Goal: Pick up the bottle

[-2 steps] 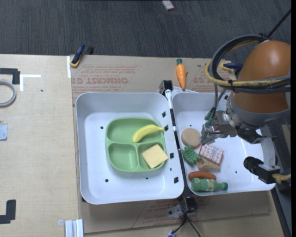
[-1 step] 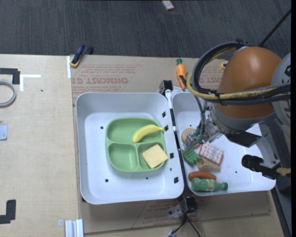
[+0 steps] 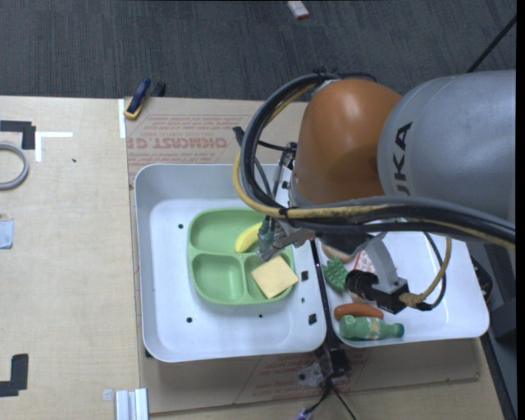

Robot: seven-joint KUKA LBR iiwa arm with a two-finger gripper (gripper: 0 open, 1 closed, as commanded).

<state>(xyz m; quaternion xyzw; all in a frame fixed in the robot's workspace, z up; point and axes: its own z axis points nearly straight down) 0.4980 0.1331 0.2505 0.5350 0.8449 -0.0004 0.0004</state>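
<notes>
arm (image 3: 459, 139): letters "KA" | cardboard sheet (image 3: 189, 141): upside-down red print, unreadable

Dark grey carpet floor (image 3: 164, 41) runs across the top of the view, well beyond the end effector. A small pale scrap (image 3: 297, 9) lies on it at the top edge. Light wooden bench top (image 3: 66, 246) spreads far to the left of the end effector, marked with black tape corners (image 3: 18, 131) and a white tape line (image 3: 53, 135). A brown cardboard sheet (image 3: 184, 135) with mirrored red print lies on the bench beyond the end effector. A blue-and-yellow object (image 3: 136, 98) sits at the cardboard's far corner. Lighting is even, with soft shadows.
</notes>
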